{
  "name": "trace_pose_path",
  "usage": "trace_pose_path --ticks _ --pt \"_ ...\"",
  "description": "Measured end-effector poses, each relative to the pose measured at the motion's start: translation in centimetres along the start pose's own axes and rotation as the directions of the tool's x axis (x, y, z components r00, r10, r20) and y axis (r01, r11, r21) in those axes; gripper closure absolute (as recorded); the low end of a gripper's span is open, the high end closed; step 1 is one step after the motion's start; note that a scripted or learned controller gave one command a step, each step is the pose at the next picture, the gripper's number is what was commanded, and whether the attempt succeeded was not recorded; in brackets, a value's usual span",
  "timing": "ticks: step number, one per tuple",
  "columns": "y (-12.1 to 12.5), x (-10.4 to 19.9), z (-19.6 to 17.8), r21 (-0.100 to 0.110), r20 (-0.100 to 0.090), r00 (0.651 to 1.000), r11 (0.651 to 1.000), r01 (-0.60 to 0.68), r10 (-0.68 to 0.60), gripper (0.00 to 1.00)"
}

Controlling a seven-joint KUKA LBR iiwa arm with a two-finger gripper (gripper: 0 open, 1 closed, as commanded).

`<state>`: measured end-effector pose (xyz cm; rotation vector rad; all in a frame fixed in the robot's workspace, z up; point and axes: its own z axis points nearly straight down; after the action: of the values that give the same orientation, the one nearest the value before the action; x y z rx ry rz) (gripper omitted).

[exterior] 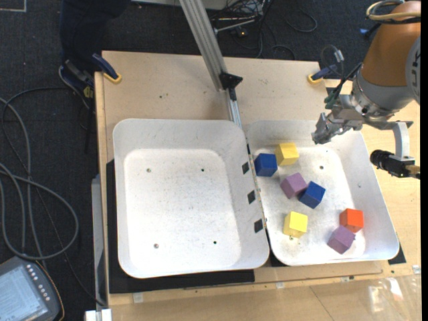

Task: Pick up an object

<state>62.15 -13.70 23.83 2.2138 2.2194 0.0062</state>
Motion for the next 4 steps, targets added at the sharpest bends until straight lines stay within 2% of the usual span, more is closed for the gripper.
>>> trace_pose_path --ticks 1,4 --pt "0.1 0.0 -0.6 0.005 -0.001 1.000 1.000 0.000 0.000 1.00" --pt "1.3 15.9 -2.5 0.005 -0.004 1.000 1.000 0.005 -0.005 1.00"
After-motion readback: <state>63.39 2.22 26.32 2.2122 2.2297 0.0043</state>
